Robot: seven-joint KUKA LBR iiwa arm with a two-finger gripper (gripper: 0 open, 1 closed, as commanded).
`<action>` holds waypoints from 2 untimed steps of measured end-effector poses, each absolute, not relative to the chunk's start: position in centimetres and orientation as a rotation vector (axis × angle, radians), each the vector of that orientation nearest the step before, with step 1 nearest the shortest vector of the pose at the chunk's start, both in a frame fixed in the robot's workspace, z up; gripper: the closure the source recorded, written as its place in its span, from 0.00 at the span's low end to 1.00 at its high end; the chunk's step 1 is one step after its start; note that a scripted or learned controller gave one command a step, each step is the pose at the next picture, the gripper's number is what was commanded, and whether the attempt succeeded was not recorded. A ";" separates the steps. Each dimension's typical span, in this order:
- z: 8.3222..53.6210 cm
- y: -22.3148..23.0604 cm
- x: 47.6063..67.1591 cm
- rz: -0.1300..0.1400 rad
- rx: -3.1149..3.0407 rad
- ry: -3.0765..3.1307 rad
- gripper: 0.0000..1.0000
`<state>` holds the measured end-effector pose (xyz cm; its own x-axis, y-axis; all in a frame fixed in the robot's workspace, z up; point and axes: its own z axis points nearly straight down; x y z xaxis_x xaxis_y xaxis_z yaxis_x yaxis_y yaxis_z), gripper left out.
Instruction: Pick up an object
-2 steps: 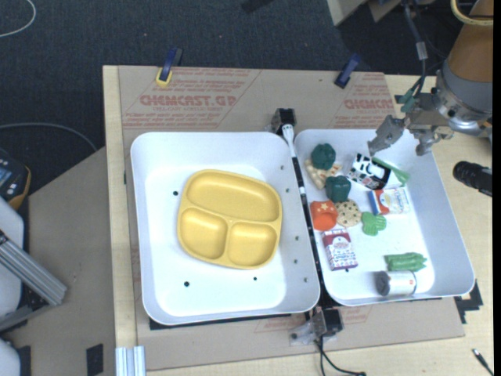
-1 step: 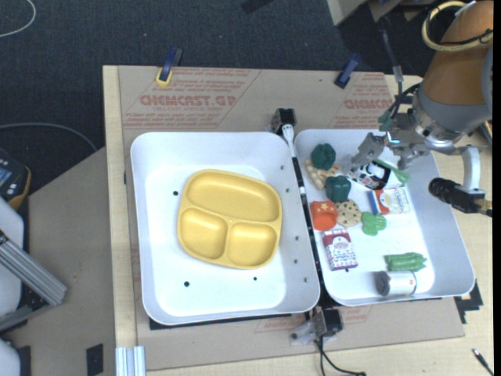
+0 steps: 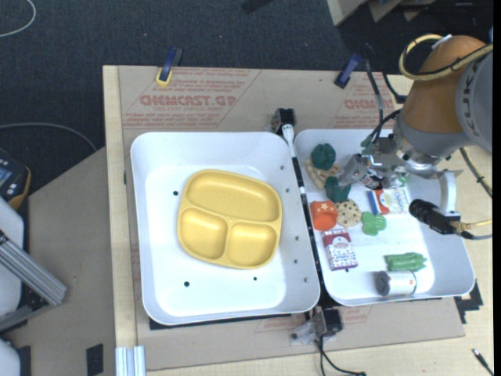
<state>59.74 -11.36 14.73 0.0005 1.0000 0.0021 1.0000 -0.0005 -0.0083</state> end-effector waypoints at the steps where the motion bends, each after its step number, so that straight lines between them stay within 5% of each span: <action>1: 10.6 -11.3 59.9 0.001 -2.219 -2.220 0.00; 2: 8.3 -11.3 59.8 0.004 -2.218 -2.218 0.00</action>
<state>59.81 -11.25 8.32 -0.0001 1.0000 0.0017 1.0000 0.0001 -0.0055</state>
